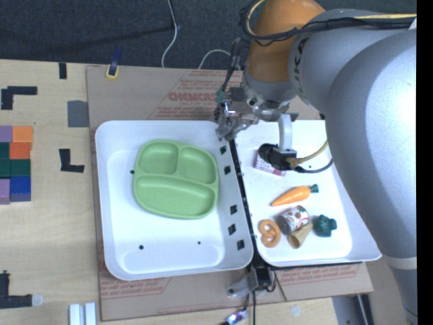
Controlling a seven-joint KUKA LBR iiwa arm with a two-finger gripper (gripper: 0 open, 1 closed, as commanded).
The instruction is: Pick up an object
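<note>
My gripper [229, 122] hangs over the far end of the divider between the two bins, with the orange-banded wrist above it. In the right bin [338, 252] lie an orange carrot [294, 195], a brown pretzel [269, 233], a small printed can [294, 218] against a tan cone [302, 236], and a dark green broccoli piece [325, 225]. A small white and pink packet [269, 168] lies further back, near the divider. All of these are well in front of the gripper, and none is between its fingers.
A green divided plate [177, 179] lies in the left bin [115, 249]. The black-marked rim [233, 202] between the bins runs from the gripper toward the front. Coloured blocks [15, 164] sit on the bench at far left.
</note>
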